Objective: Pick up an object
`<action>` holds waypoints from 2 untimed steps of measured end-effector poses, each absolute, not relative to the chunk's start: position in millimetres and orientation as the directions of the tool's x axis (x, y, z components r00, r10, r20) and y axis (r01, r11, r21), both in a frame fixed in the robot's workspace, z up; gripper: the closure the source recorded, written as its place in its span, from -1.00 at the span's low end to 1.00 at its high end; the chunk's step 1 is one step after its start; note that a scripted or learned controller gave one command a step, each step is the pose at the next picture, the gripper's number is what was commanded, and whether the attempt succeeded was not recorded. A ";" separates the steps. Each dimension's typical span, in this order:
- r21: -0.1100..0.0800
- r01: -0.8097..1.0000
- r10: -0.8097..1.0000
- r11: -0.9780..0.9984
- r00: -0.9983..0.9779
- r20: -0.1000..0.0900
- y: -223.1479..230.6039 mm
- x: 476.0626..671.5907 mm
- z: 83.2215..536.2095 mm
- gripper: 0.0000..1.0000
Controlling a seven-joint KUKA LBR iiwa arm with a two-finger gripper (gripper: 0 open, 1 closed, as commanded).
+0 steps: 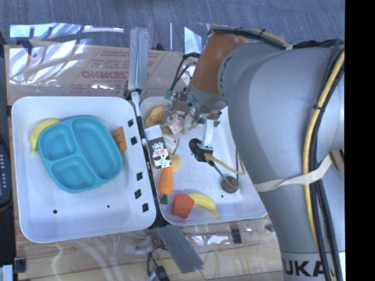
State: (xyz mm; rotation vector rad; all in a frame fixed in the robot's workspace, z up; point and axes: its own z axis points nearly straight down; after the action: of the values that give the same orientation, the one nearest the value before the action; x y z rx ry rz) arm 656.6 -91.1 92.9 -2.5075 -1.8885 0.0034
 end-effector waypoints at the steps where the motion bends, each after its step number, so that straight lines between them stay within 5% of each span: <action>1: 0.003 0.982 0.982 -0.188 0.188 0.000 -98.7 640.6 169.4 1.00; 2: -0.001 0.956 0.956 -0.294 0.294 0.000 -23.7 648.4 191.9 1.00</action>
State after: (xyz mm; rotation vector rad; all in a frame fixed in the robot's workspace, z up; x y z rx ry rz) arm 648.4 -23.7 191.9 -2.5264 -1.8655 0.0013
